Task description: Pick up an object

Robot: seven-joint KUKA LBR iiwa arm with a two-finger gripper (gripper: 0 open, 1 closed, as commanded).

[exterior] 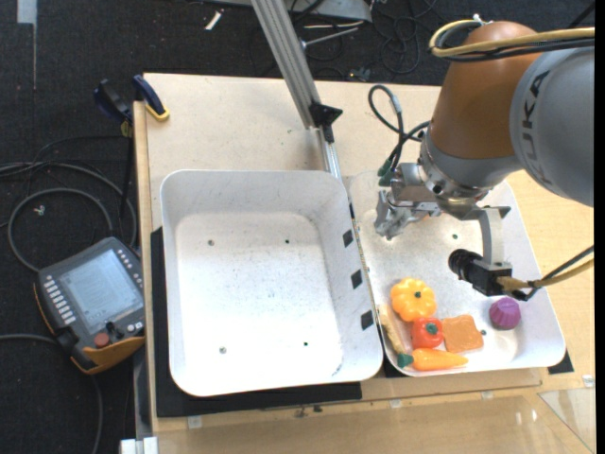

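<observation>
Scanning left to right: left bin (189, 216) bare white floor, then right bin (544, 343) with the toys bunched at its near end — yellow pumpkin (413, 299), red tomato (427, 330), carrot (439, 358) lying crosswise, orange block (461, 333), purple ball (504, 314). Gripper (389, 223) hangs over the bin's far-left part, fingers slightly parted, nothing between them. Pumpkin is nearest — just toward the camera and a bit right of the jaws; likely the pick.
</observation>
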